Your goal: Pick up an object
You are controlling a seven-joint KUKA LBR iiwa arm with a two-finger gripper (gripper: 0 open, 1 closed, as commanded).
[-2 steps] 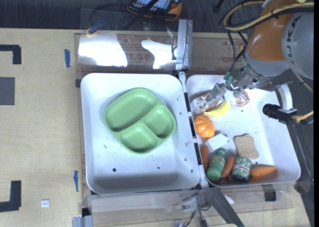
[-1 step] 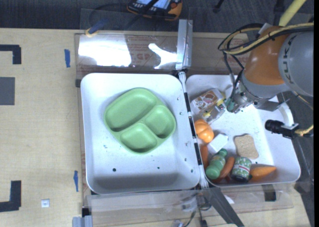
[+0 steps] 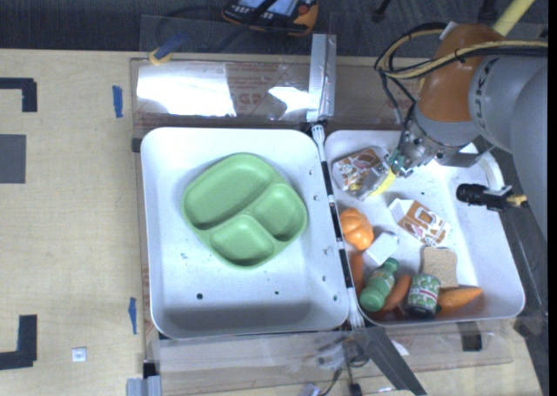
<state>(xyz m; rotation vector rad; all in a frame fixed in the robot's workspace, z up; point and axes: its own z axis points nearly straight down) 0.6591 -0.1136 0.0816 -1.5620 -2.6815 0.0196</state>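
My gripper [image 3: 402,162] hangs low over the back of the right bin [image 3: 505,251], below the grey wrist with its orange band. It is right beside a crinkled snack packet [image 3: 359,168], at the packet's right edge. I cannot see whether it touches the packet. Nearer the front lie an orange [image 3: 355,227], a white packet with orange print [image 3: 420,221], a slice of bread [image 3: 440,265], a green bottle [image 3: 379,286], a green can [image 3: 424,293] and a carrot [image 3: 458,298].
The left bin [image 3: 165,238] holds a green divided plate [image 3: 244,208]. A small white block [image 3: 381,248] lies by the orange. The bins' shared wall [image 3: 329,211] runs just left of the packet. A handheld device [image 3: 268,3] sits behind the bench.
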